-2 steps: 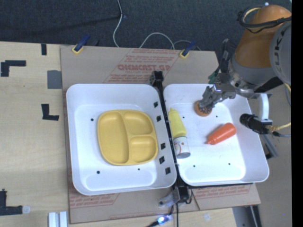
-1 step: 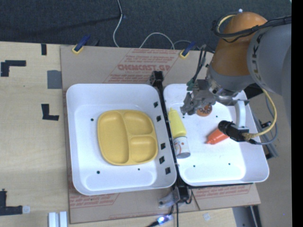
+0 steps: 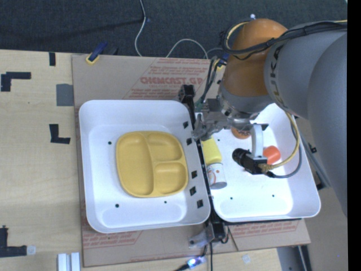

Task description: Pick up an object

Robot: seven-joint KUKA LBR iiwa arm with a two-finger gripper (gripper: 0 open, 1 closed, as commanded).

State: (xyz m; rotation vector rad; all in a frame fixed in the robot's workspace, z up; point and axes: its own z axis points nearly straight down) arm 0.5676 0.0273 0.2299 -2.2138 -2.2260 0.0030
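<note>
My claw [image 3: 210, 126] hangs over the divider between the two bins, its fingers hidden under my wrist, so I cannot tell how they stand. Just below it a yellow bottle [image 3: 212, 158] lies flat in the right bin [image 3: 293, 208], long axis running along the divider, clear cap end pointing toward the near rim, its side close against the left wall. Open white floor spreads right and near. The left bin [image 3: 98, 208] holds a yellow divided plate [image 3: 151, 163].

A single fixed camera looks down at a slant from above the bench [image 3: 34, 123], near enough that the two white bins [image 3: 90, 117] span the middle. The arm [image 3: 304, 66] enters from the right.
</note>
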